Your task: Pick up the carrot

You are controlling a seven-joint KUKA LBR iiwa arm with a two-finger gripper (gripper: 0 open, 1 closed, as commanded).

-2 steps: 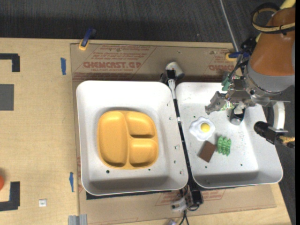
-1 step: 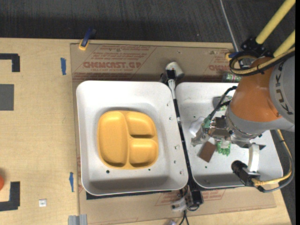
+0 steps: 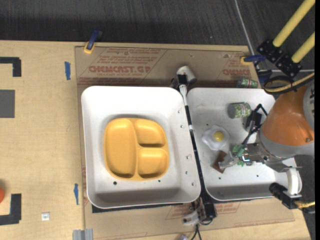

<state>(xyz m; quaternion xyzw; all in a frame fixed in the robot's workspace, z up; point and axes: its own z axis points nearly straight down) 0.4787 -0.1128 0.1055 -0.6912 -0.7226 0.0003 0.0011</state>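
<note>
My gripper [image 3: 231,160] hangs low over the right bin [image 3: 260,186], near its middle, below the grey wrist and the orange band [image 3: 287,121]. A small brown-red piece [image 3: 220,165] lies on the bin floor right at the gripper's left tip; I cannot tell whether it touches it. A white and yellow fried-egg toy [image 3: 216,137] sits just up and left of the gripper. Near the bin's far side lies a green and grey can-like item [image 3: 239,109].
The left bin [image 3: 100,109] holds a yellow divided plate [image 3: 136,147]. A ridge with clamps [image 3: 190,134] separates the two bins. Cables and yellow poles [image 3: 295,19] stand at the upper right. An orange spot [image 3: 1,195] shows at the bench's far left edge.
</note>
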